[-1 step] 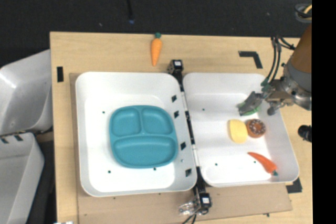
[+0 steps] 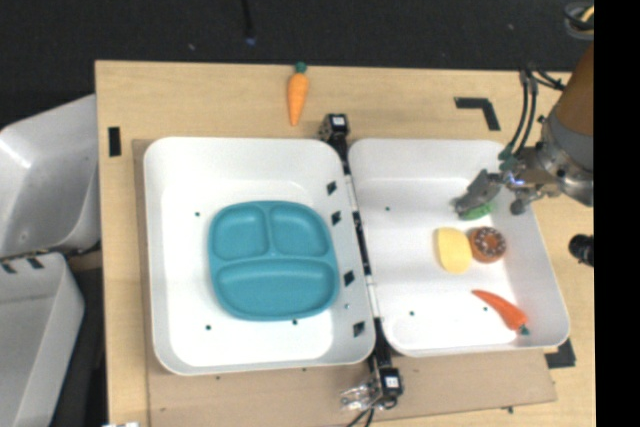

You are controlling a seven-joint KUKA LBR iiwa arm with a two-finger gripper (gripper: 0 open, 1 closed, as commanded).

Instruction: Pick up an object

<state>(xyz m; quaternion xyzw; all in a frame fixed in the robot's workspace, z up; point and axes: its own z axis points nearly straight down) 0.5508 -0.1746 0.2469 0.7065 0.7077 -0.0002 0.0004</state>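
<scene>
My gripper (image 2: 492,196) hangs over the back right part of the right bin (image 2: 420,165), its grey fingers low near a small green object (image 2: 479,211) that peeks out beneath them. In front of it lie a yellow piece (image 2: 453,250) and a brown round doughnut-like piece (image 2: 488,244), touching each other. A red chilli (image 2: 501,309) rests near the bin's front right corner. An orange carrot (image 2: 297,95) lies on the wooden bench behind the bins.
The left bin (image 2: 170,215) holds a teal divided plate (image 2: 272,258). A black clip (image 2: 334,126) sits at the back where the bins meet. The arm's cables (image 2: 525,115) hang at the right.
</scene>
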